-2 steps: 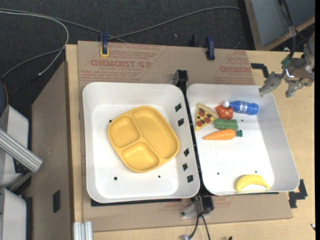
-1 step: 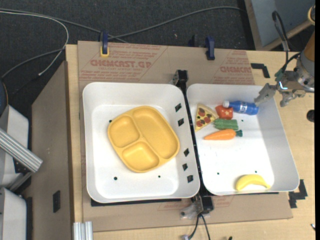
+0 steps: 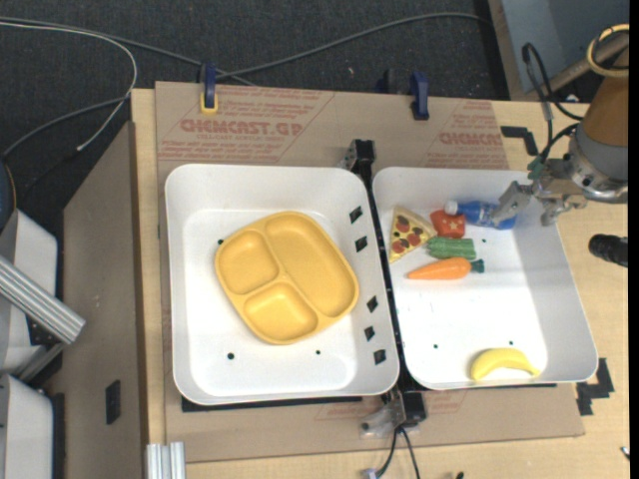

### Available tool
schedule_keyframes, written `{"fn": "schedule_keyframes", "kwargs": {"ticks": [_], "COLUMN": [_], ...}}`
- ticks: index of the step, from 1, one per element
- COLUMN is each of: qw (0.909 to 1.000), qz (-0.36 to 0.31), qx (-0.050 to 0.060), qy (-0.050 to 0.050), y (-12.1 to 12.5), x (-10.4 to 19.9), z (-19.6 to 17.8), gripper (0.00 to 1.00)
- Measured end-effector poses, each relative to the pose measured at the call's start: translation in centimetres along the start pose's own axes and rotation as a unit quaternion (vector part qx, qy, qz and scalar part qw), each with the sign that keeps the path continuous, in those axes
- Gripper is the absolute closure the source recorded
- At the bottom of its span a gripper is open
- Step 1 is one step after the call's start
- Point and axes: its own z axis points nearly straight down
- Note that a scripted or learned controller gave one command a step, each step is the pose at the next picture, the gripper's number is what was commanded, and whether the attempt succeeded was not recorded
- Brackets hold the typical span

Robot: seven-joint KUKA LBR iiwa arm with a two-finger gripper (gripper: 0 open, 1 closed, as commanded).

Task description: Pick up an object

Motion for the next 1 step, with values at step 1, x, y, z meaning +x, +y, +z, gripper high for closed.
{"fn": "schedule_keyframes", "kwargs": {"ticks": [1], "qw": [1.0], "qz": [0.0], "qx": [0.0], "qy": [0.0], "y": [0.4], "x": [0.38], "z": [4.3], "gripper": [0.0]}}
